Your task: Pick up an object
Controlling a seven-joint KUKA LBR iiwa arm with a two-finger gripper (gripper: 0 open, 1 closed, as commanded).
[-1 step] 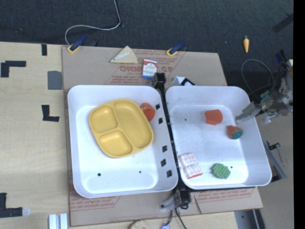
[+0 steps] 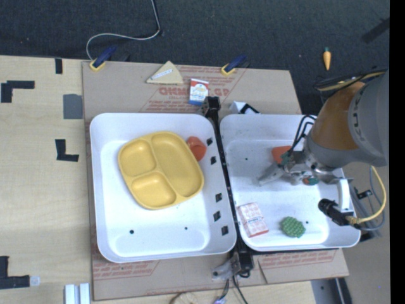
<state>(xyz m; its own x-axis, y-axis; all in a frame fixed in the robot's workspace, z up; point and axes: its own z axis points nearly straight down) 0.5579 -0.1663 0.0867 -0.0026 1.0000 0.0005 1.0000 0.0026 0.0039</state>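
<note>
My end effector (image 2: pixel 269 175) sits low inside the right bin (image 2: pixel 316 242), near that bin's middle, with my wrist coming in over its right wall. I read that posture as a reach toward something on the bin floor, since the task only asks me to lift 1 object and this bin offers 3 loose ones. Whether my end effector is apart or together I cannot tell from this angle; the tip is a grey blur against the white plastic, and I see nothing clamped in it.

The closest candidate is the orange-red piece (image 2: pixel 281 151), lying in the right bin just above my end effector and partly tucked behind my wrist. It looks small, rounded and matte, and I would guess it is light. Because it lies apart from the walls, it seems approachable from above.

Toward the right bin's front wall lie a small pink-and-white packet (image 2: pixel 252 219), flat on the floor, and a green knobbly ball (image 2: pixel 292 227) beside it, both well clear of my end effector.

Left of the right bin, across the black divider, the left bin (image 2: pixel 114 233) holds a yellow 3-compartment tray (image 2: pixel 160 168) with another orange-red object (image 2: pixel 197 147) touching its upper right edge.
</note>
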